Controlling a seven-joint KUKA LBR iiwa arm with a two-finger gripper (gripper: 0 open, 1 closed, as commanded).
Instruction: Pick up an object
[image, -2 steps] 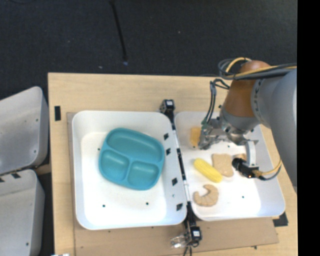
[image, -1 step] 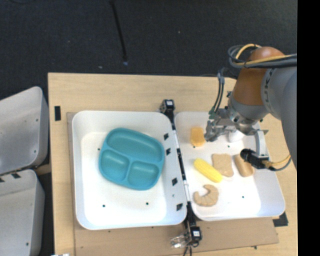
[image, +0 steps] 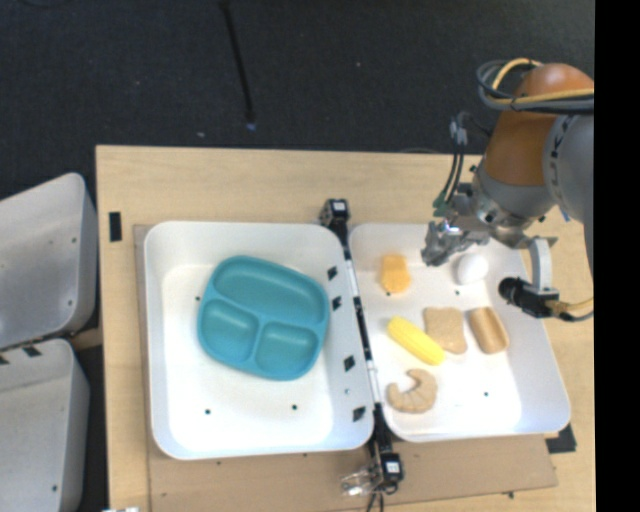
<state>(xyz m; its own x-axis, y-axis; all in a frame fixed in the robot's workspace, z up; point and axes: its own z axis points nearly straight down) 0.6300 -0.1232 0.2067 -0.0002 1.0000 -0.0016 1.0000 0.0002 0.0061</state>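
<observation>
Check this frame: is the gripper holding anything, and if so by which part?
Cannot be told. The gripper sits low in the right bin, right beside a white egg-like object, but no object shows between its fingers.

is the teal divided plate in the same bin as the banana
No, the teal divided plate lies alone in the left bin, while the banana lies in the right bin with the other food pieces.

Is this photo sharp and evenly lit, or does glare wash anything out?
Camera view: soft overall and evenly lit; the white bins look bright but not blown out; the white egg-like object nearly blends into the bin; the gripper is slightly blurred; shadows are faint.
</observation>
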